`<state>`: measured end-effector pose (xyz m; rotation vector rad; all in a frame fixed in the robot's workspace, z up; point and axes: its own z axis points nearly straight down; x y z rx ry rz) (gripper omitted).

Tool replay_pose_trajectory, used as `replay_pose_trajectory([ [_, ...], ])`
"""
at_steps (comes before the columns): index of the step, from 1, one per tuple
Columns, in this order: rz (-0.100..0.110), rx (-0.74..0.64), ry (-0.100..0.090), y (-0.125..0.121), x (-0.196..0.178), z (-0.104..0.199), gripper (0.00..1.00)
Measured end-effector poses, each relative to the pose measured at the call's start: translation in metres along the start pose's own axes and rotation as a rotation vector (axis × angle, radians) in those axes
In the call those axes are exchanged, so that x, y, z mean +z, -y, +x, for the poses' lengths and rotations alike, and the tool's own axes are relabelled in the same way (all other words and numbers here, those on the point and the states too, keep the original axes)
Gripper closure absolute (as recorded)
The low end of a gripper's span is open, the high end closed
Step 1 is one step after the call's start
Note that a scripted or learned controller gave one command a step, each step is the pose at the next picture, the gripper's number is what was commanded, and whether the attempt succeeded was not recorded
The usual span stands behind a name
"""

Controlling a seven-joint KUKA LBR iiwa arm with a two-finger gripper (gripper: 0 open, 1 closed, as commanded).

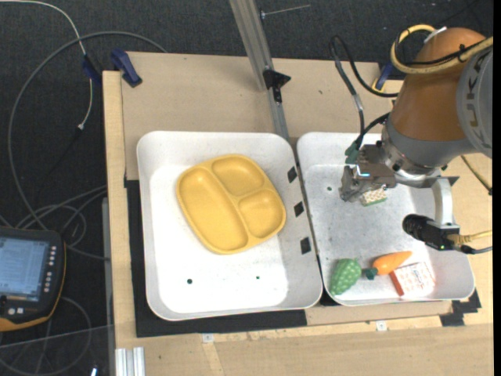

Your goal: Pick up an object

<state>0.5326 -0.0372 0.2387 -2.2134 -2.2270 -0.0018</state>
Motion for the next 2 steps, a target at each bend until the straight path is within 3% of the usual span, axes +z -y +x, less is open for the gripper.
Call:
replay_pose_trajectory([
  [2, -0.004, 0.0, 0.0, -0.053, -0.01, 0.092, 1.0],
])
